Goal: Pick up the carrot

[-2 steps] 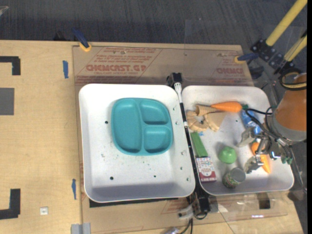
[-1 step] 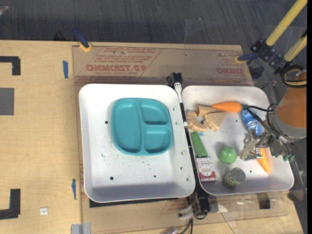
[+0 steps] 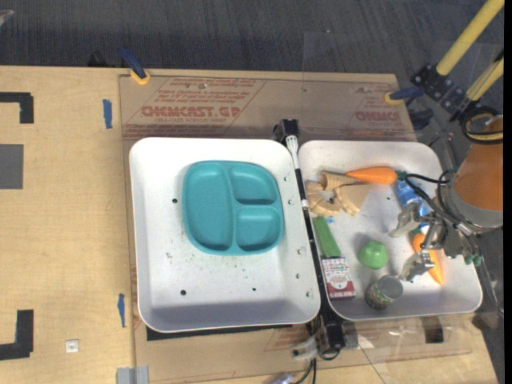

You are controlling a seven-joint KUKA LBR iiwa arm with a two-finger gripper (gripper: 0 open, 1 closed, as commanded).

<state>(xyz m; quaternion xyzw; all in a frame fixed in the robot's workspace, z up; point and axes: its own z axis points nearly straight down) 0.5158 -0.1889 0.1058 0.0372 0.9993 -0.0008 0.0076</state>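
i see the carrot (image 3: 373, 176) lying on its side near the far edge of the right bin (image 3: 356, 152), orange body pointing left and its green top toward the right wall, just beside a pale wooden figure (image 3: 334, 197) that lies a little nearer the divider. the hand (image 3: 424, 250) hangs low at the bin's right side, near the front corner, well apart from the carrot, with the arm's orange band (image 3: 482, 184) above it at the frame edge. there is cabling and something orange by the fingertips, possibly part of the hand or a small object, but it is too cluttered for me to read, so i cannot tell whether the hand is spread or closed, nor whether anything sits in it. other things share the bin: a green ball (image 3: 373, 255), a grey can (image 3: 385, 292) toward the front, a green-and-red carton (image 3: 333, 261) along the divider, and a blue item (image 3: 410, 208) close to the wrist. the left bin (image 3: 152, 238) carries a teal divided plate (image 3: 234, 206). my judgement is that the task sits at the approach step: the carrot looks untouched and not yet lifted. the next move calls for taking the hand up and across toward the far edge, lining the fingers across the carrot's narrow width, and coming down clear of the wooden figure and the bin wall before closing.
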